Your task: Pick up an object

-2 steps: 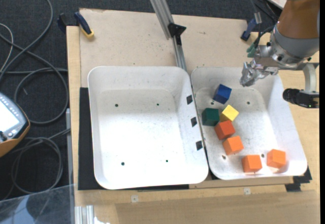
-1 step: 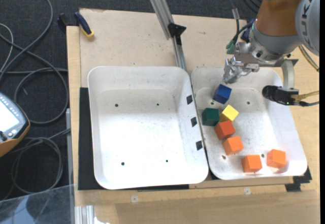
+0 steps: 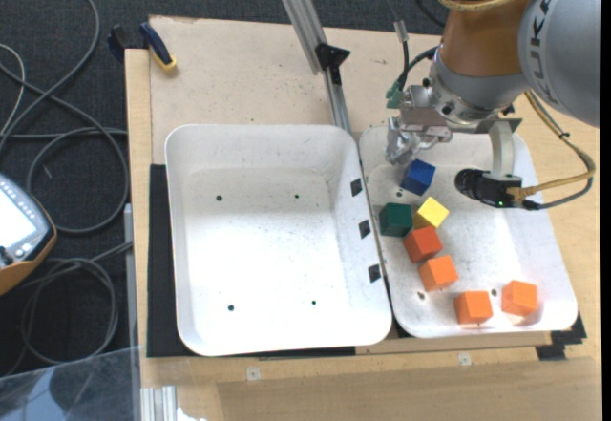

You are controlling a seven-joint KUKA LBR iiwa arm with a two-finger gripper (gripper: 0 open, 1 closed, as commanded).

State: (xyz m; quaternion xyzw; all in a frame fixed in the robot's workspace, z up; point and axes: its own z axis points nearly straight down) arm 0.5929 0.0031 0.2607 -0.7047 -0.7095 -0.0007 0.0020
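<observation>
White bin [image 3: 544,257], small blue cube [image 3: 418,177]

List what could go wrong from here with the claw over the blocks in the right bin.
1. The claw hangs just above the small blue cube, which lies tilted; closing on its corners may squeeze it out sideways.
2. The dark green cube, yellow cube and red-orange cube are packed close below it, so a low approach could shove them.
3. The blue cube is near the right white bin's left wall, leaving little finger room.
</observation>
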